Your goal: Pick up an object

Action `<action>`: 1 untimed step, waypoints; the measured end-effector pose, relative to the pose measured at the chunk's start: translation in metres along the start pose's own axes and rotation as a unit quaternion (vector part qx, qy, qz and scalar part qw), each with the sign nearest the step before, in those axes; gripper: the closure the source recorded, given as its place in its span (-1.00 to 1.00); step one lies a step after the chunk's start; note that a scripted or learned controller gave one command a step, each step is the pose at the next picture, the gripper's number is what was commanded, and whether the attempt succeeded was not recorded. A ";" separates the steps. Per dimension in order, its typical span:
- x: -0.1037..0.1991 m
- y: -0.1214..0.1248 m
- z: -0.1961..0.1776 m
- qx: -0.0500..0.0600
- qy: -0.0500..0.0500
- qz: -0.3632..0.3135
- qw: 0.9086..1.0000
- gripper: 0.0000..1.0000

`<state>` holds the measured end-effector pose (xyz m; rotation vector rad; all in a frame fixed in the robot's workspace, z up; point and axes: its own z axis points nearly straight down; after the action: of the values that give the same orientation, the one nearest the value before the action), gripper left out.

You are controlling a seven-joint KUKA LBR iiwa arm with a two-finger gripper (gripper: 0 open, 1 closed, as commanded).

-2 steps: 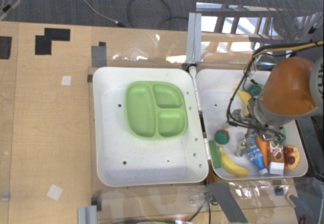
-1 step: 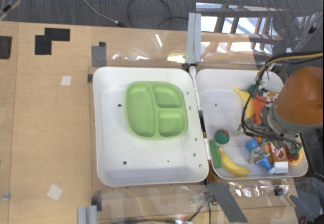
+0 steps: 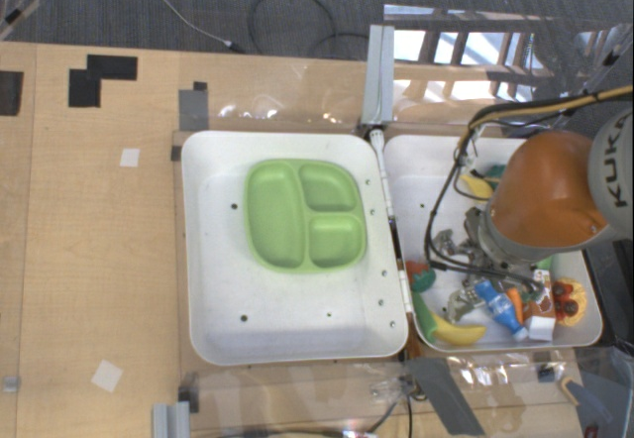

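Hovering over rt bin (image 3: 590, 327), tool (image 3: 485, 273) just above blue bottle (image 3: 498, 307); finger state unclear.

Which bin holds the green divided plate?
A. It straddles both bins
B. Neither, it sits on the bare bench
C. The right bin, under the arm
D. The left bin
D: the green divided plate lies flat inside the left bin, apart from the cluttered right bin.

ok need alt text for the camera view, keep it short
A grey robot arm with an orange band reaches down into the right-hand shallow white bin of small jumbled items, including a yellow toy banana. The left white bin holds a green three-compartment plastic plate.
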<state>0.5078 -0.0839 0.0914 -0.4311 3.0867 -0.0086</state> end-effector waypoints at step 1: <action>0.000 -0.044 0.001 -0.002 0.002 -0.076 0.997 -1.00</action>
<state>0.5203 -0.1264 0.0907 -0.6658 3.0507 -0.0074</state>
